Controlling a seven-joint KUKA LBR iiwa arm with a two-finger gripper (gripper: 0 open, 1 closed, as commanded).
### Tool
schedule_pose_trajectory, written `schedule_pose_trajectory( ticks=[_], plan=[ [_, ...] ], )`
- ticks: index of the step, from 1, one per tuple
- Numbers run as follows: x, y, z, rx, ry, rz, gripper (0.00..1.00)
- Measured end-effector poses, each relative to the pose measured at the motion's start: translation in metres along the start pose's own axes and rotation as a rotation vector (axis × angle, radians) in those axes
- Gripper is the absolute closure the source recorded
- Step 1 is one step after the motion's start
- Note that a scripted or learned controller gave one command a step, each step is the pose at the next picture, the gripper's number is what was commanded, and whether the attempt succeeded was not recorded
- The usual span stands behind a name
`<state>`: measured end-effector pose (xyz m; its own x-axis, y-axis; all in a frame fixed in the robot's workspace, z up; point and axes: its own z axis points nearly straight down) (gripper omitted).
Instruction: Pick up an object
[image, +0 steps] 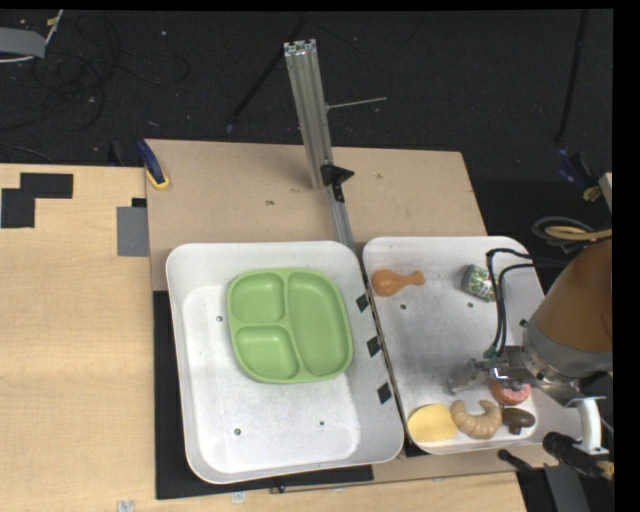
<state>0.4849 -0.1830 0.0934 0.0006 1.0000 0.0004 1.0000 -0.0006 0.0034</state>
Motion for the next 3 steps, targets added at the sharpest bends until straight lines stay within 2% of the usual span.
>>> schedule_pose_trajectory(
  ticks=[1,2,3],
  plan=[
    [-0.008,0.002,-0.013,-0.016,-0.02,0.008,1.0],
    [-0.007,0.006,-0.056,0.002,0.0,-0.002,1.0],
    [-0.013,0.008,-0.118,-0.001,-0.002,-0.002,1.0]
  ],
)
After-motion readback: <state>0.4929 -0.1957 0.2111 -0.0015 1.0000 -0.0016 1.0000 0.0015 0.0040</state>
